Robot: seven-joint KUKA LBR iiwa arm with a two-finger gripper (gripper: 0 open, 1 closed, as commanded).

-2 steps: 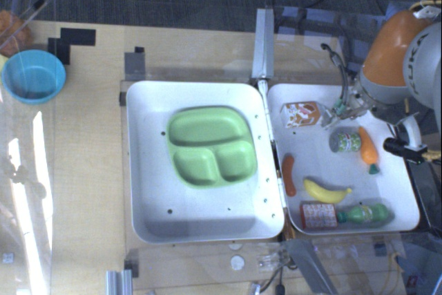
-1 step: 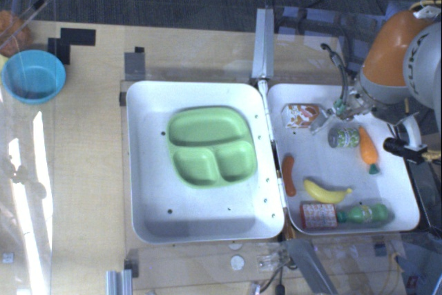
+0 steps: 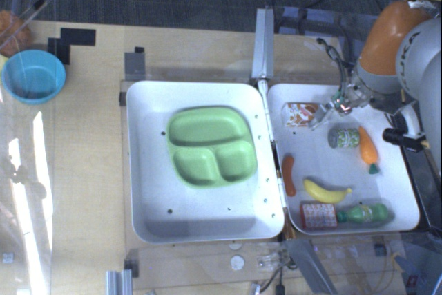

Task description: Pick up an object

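The right bin holds several items. A white and red snack packet lies at its back left, with a grey can and an orange carrot to its right. A red sausage, a yellow banana, a red box and a green bottle lie toward the front. My gripper hangs low over the back of this bin, just right of the packet and above the can. Nothing is visibly held in it.
The left bin carries a green divided plate. A metal divider post stands between the bins at the back. A blue bowl sits on the bench at the far left. Cables trail behind the right bin.
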